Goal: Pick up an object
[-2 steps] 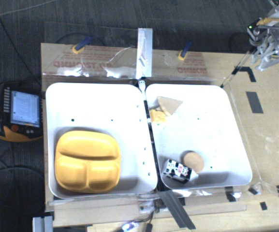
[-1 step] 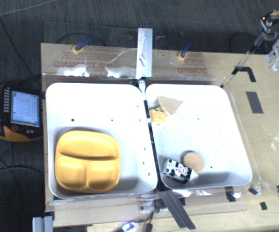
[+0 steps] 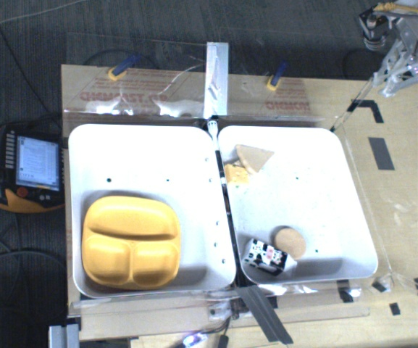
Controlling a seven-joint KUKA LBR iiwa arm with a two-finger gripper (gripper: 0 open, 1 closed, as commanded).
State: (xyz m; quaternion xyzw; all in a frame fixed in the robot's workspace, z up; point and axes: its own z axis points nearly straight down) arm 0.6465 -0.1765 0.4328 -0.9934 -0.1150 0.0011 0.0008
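At the far left of the camera view, off the bench, a handheld control pendant [image 3: 29,167] lies on the dark floor with its screen lit. Next comes the left bin [image 3: 143,147], which holds one thing: a large yellow moulded block [image 3: 131,241], rounded and lobed, sitting in the near-left corner. Across the centre divider, the right bin [image 3: 324,194] holds four things, counted singly: one pale tan wedge [image 3: 253,156] near its far-left corner, one small yellowish crumpled piece [image 3: 236,172] just beside and touching that wedge, one round brown disc [image 3: 290,241] toward the near edge, and one small black-and-white patterned item [image 3: 266,257] just to the disc's left, near the near-left corner. That makes five candidate objects in all, one in the left bin and four in the right.

At the upper right corner the gripper [image 3: 399,60] hangs beyond the bench, well apart from both bins and from every object. Whether its jaws are apart or together cannot be told; that part is too small and cluttered to read.

By judgement, the pick is at its very start: nothing is grasped and no object has been approached. The next move calls for choosing a target, bringing the gripper over the chosen bin, and descending squarely onto it. The disc looks the easiest reach, standing clear of the bin walls.
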